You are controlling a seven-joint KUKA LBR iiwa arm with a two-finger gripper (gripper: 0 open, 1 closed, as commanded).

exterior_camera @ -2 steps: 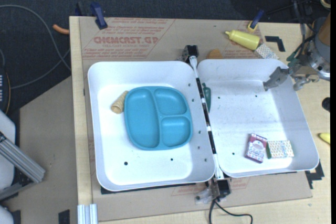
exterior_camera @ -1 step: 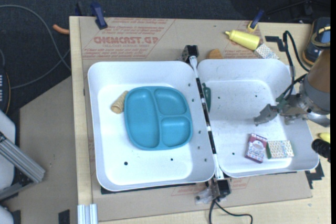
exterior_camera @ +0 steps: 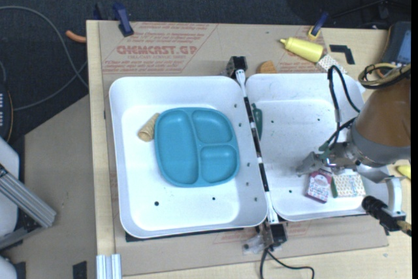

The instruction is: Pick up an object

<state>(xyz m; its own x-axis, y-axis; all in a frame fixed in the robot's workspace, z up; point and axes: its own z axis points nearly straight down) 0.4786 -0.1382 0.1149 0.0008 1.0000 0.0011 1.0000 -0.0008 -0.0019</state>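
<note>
Small red packet (exterior_camera: 319, 186) and pale patterned packet (exterior_camera: 349, 185) at near edge of right bin (exterior_camera: 287, 114); gripper (exterior_camera: 324, 163) right above them.
Packets lie side by side, touching or nearly so, near-right part of that bin. Grey arm (exterior_camera: 385, 131) reaches in from right, gripper low over red packet; can't tell if open or closed, or if anything is gripped. Dark green item (exterior_camera: 257, 122) against right bin's left wall. Left bin (exterior_camera: 130, 160) holds blue divided plate (exterior_camera: 196, 146) in the middle, tan cone-shaped piece (exterior_camera: 147, 128) touching plate's far-left edge. Yellow bottle (exterior_camera: 303, 48) lies on bench beyond right bin.
</note>
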